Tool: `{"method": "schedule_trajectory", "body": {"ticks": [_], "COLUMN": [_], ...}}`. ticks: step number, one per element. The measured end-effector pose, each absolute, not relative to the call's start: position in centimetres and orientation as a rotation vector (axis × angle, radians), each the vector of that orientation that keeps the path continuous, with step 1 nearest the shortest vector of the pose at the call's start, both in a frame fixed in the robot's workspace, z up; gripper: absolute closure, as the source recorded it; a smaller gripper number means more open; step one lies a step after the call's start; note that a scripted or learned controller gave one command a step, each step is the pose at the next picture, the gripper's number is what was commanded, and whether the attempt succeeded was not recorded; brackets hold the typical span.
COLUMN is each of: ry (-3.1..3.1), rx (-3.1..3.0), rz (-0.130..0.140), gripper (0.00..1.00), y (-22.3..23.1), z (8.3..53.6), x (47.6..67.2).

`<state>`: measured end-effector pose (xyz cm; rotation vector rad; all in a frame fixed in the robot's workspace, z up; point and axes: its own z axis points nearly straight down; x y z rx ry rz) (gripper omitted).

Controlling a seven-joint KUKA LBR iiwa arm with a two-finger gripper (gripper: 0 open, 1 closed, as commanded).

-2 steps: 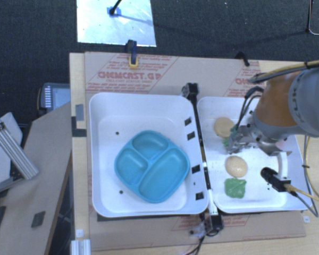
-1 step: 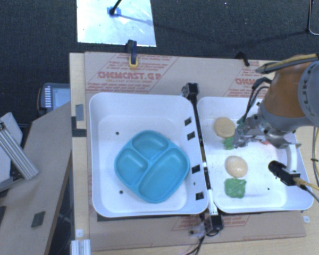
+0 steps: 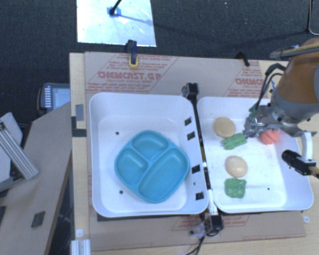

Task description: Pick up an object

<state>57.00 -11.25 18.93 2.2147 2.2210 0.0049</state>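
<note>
Hand (image 3: 252, 126) is hovering beside the green piece (image 3: 234, 141), grip unclear to me; it's looking light, soft, best pinched across its narrow middle.

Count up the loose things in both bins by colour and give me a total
Blue: 1, the divided plate in the left bin.
Tan: 2, one above the other in the right bin.
Green: 2, one near the gripper, one lower down.
Pink-orange: 1.
Total: 6
</note>
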Motion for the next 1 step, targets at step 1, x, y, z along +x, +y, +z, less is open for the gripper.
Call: {"method": "schedule_trajectory", "body": {"ticks": [1], "ry": [2.221], "rx": [2.213], "rz": [0.006], "gripper": [1.0], "y": [-11.32], "z": [25.36], "x": [57.25]}}
